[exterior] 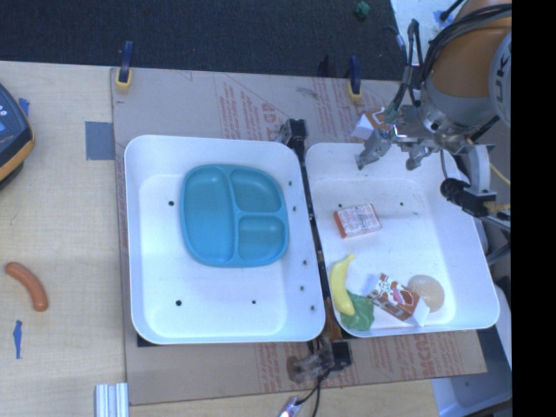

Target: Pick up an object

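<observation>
Partly cropped arm (469, 50), gripper (397, 156) spread, empty

A robotics lab: clamped cardboard (261, 94) on a wooden bench (61, 233), two white bins (139, 233), toy food

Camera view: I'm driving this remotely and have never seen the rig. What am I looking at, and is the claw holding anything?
You are looking down at a slant from one fixed camera above a bench. The grey and orange machine at the right is a robot arm; its two-finger claw hangs over the far edge of the right bin, fingers spread, with nothing between them.

Two shallow white bins sit side by side. The left bin holds a blue divided plate. The right bin holds a small orange-and-white packet, a toy banana with something green beside it, a colourful wrapper and a pale round object.

Outside the bins, a toy sausage lies on the bench at the left.
</observation>
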Motion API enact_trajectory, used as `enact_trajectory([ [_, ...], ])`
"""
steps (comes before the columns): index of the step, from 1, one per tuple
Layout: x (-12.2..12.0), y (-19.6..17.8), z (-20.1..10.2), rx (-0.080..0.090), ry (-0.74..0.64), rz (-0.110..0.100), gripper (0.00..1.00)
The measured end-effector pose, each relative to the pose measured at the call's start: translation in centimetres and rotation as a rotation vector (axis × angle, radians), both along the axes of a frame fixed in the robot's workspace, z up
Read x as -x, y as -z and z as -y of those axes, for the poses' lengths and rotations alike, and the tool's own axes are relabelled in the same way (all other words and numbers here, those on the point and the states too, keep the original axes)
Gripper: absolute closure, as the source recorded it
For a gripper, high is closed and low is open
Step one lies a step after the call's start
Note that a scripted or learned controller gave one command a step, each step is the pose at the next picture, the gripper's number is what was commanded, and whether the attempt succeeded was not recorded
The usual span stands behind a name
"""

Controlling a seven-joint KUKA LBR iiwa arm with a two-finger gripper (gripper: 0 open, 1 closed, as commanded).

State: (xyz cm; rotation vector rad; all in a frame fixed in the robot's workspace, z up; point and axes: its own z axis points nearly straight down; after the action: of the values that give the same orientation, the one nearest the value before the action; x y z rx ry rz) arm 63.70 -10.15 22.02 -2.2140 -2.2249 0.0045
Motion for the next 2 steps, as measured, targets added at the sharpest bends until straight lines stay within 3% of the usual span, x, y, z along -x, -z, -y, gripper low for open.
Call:
enact_trajectory([
  [1,-0.5,2.8,-2.0,0.001,-0.002,-0.001,0.0],
  [2,1.7,2.8,-4.0,0.002,-0.003,-0.001,0.0],
])
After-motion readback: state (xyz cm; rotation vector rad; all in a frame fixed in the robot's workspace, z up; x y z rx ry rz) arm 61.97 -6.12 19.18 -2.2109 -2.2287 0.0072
